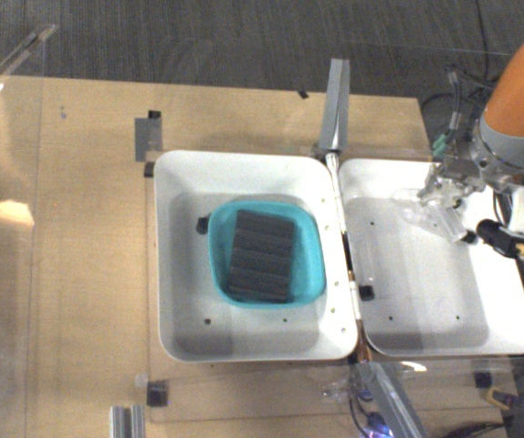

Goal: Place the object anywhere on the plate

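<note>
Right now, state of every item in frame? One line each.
Dark grey ribbed rectangular block: lying flat on the plate, touching no tool.
Turquoise square plate: flat in the left bin, bearing the block.
Left white shallow bin: holds the plate.
Right white shallow bin: arm's tool above its far edge.
Tool: over the right bin, fingers unclear.

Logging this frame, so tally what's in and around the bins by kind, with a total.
White bins: 2, left and right
Teal plate: 1
Dark ridged block, lying on the plate: 1
Robot hand, over the right bin: 1
Total: 5
</note>
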{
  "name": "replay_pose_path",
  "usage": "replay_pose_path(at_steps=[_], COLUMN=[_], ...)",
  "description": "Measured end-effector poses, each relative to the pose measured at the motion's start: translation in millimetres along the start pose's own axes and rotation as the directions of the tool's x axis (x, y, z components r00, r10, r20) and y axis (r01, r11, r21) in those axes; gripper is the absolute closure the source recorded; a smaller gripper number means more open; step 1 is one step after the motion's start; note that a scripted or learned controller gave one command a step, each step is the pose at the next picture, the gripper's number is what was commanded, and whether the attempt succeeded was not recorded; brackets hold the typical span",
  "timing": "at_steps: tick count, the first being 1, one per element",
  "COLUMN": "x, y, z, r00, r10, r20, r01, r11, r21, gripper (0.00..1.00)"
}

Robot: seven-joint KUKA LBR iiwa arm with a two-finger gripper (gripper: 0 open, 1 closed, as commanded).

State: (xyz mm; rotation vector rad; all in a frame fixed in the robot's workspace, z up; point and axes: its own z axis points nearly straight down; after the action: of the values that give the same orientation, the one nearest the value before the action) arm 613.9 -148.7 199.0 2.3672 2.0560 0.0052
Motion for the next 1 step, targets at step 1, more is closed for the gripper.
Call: replay_pose_path(at_steps=[1], x=[66.2], y=[-15.7], z=[41.2], r00=[0.998], r10=[-0.070], r20=[-0.002], r01=[0.070], r11=[0.998], r21=[0.003], gripper=[1.00])
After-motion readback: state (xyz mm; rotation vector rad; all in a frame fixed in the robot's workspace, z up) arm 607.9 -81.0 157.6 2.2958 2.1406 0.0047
